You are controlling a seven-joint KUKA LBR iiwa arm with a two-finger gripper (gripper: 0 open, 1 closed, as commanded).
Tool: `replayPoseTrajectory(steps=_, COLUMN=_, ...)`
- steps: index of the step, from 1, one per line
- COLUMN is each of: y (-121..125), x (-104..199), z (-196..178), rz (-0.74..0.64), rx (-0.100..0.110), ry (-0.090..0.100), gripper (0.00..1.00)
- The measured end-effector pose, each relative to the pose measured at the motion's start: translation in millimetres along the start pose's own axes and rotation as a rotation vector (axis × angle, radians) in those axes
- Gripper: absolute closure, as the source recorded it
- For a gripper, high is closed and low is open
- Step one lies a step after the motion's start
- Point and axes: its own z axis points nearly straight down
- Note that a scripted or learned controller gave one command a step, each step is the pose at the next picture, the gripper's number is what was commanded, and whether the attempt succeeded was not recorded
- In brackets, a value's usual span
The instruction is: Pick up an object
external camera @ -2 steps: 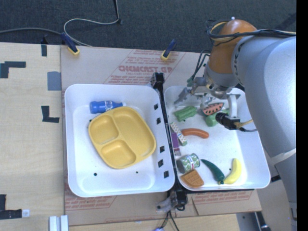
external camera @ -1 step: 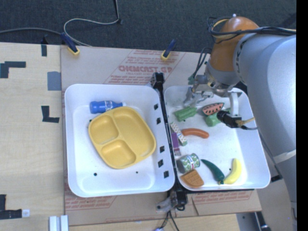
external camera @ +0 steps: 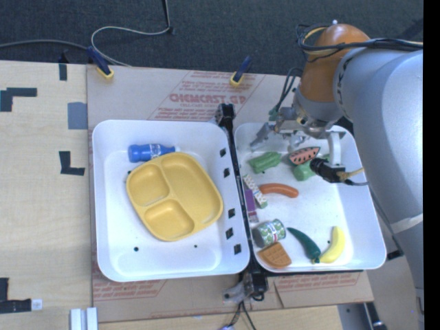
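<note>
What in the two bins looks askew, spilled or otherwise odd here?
Nothing looks damaged or spilled. The yellow divided plate lies at a slant in the left bin, with a blue bottle on its side above it. In the right bin, the small can lies tipped over among scattered toy foods.

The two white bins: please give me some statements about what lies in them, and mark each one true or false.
1. The yellow tray lies in the left bin. True.
2. The blue bottle lies in the right bin. False: it is in the left bin, above the tray.
3. The banana lies near the right bin's lower right corner. True.
4. The gripper hangs over the left bin. False: it is over the right bin's upper part.
</note>
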Motion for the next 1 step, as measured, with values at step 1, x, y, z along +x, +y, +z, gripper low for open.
replayPoseTrajectory(steps=1, y=0.5, x=-0.7, z=38.8, rz=0.000, rx=-0.002, ry=0.002, gripper=0.00)
